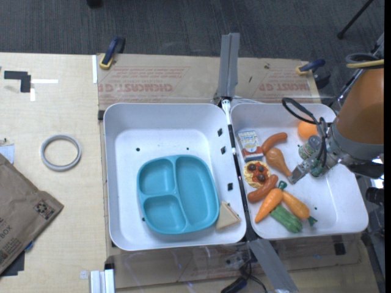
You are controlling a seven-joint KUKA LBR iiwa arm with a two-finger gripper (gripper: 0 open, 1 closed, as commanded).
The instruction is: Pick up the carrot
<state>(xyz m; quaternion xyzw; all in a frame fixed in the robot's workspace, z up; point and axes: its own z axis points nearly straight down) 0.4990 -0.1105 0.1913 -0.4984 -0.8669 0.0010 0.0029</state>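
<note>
The carrot (269, 204) is seen lying in the right bin (348, 224), touching the green pickle (286, 218) and just beside the sausage (263, 188). The pincer (299, 173) is hung above the carrot, likely for reaching down. Its grip cannot be told.

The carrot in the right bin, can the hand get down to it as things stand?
Probably yes. The hand hangs just above the carrot, whose top lies bare, though a sausage and a green vegetable crowd its sides.
</note>
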